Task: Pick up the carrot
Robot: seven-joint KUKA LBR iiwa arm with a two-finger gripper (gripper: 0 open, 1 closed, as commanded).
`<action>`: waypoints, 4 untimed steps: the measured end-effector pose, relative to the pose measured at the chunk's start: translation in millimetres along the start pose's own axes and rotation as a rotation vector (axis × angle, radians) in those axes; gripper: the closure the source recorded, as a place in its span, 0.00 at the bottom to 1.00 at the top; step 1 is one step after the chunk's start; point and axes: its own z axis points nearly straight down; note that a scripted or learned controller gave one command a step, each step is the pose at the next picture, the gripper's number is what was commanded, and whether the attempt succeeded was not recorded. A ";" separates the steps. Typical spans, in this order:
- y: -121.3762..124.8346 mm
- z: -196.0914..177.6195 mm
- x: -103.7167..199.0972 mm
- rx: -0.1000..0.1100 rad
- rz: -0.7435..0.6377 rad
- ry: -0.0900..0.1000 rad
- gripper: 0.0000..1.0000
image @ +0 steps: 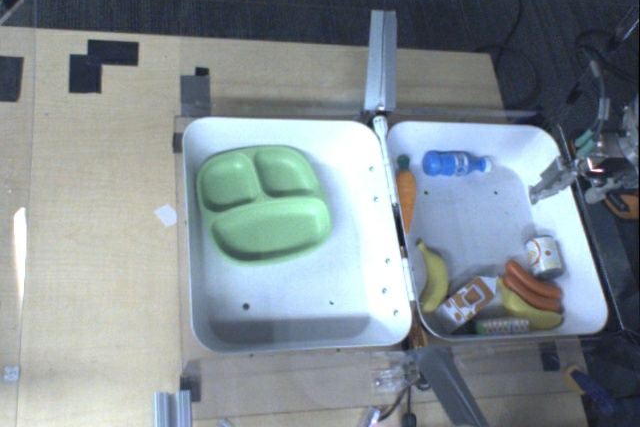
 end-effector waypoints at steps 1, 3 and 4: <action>34.2 165.4 38.8 0.002 -0.075 0.001 0.00; 2.3 191.0 88.8 -0.009 0.149 0.002 0.00; 5.6 178.7 89.7 -0.017 0.147 0.002 1.00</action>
